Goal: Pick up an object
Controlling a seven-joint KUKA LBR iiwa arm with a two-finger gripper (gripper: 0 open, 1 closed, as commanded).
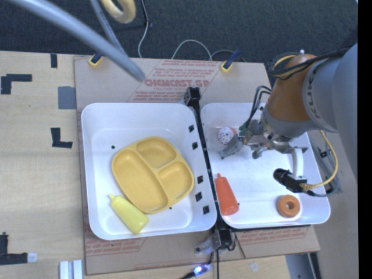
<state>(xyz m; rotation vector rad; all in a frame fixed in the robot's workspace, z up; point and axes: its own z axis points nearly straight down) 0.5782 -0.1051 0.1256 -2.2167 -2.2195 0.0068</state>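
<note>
Small white ball [225,135] with reddish markings lies on the floor of the right bin [256,179], just beyond the tip of the gripper [233,148] and slightly to its far side; whether the two touch cannot be told, and nothing is seen held. The gripper is grey metal, lowered close to the bin floor and pointing away from the arm towards the divider between the bins. How far it is open cannot be told from this angle. The arm behind it is grey with a glossy orange band [288,100] above the wrist, and yellow and black cables loop beside it. On the near side of the gripper, against the divider, an orange bottle [226,195] lies flat; it is smooth plastic, tapering to a narrower cap end. Further back along the arm's side, near the bin's front corner, sits a brown ring-shaped doughnut [288,206], matt in surface. Across the divider from the gripper, the left bin [99,121] carries a yellow compartment tray [153,173], oval, smooth, with three recesses, and a yellow squeeze bottle [129,213] lying just beside the tray's near edge. Both bins are shallow, white and glossy, with rounded corners
</note>
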